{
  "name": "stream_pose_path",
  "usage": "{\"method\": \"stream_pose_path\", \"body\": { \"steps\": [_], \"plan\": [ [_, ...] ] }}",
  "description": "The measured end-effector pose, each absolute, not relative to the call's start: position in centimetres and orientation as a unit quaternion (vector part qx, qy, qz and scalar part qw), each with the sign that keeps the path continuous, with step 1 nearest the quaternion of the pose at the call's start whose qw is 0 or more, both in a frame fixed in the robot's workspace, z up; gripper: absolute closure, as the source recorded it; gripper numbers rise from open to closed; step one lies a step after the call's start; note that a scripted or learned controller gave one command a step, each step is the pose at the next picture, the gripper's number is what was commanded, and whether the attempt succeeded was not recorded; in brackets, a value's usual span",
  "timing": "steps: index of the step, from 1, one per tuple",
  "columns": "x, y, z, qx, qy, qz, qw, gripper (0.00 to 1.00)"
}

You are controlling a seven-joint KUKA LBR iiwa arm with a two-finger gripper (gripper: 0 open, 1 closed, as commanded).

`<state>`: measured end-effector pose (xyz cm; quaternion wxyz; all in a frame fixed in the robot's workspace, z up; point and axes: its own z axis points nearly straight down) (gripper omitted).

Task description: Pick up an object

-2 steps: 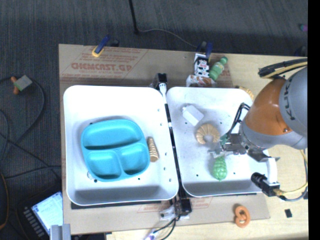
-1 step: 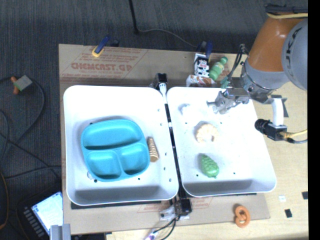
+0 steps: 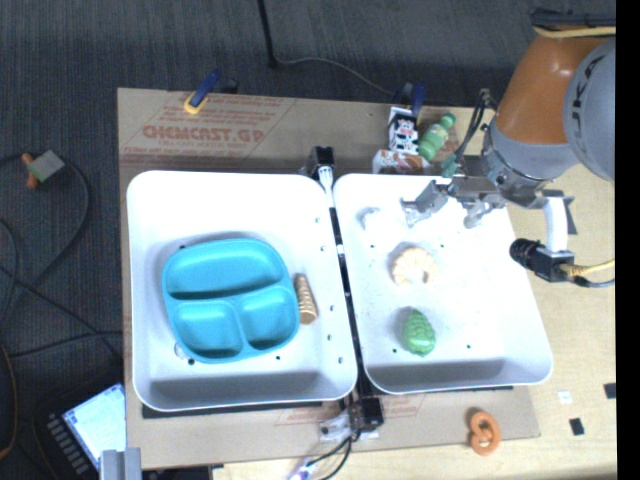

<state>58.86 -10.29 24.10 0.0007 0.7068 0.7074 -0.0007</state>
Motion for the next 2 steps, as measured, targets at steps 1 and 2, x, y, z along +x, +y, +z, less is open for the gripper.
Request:
{"method": "stream_pose_path", "body": {
  "steps": [1,2],
  "plan": [
    [54.79,-12.70,24.97,0.707,0.707,-0.0009,0.000,0.00],
    [54.79,-12.68,24.96,0.707,0.707,-0.0009,0.000,0.00]
  ]
}}
